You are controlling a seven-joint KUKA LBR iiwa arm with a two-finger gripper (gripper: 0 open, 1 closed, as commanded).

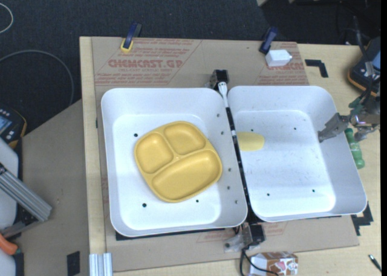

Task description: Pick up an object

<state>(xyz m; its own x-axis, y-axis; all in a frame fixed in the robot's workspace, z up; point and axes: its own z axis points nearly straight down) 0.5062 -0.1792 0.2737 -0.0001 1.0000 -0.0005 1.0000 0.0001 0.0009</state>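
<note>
A yellow divided plate (177,160) lies in the left bin (115,118), roughly at its middle. A small pale yellow object (250,141) rests in the right bin (302,205), close to its left wall. My gripper (343,138) hovers at the right rim of the right bin, far from both objects. Its fingers are spread: one grey finger (330,129) points in over the bin, and a green-tipped one (357,151) sits just outside the rim. Nothing is between them.
Both bins sit on a cardboard-covered bench (181,57). A small white block (278,58) and two clamps (130,37) lie behind the bins. Cables and connectors (260,256) sit at the front edge between the bins.
</note>
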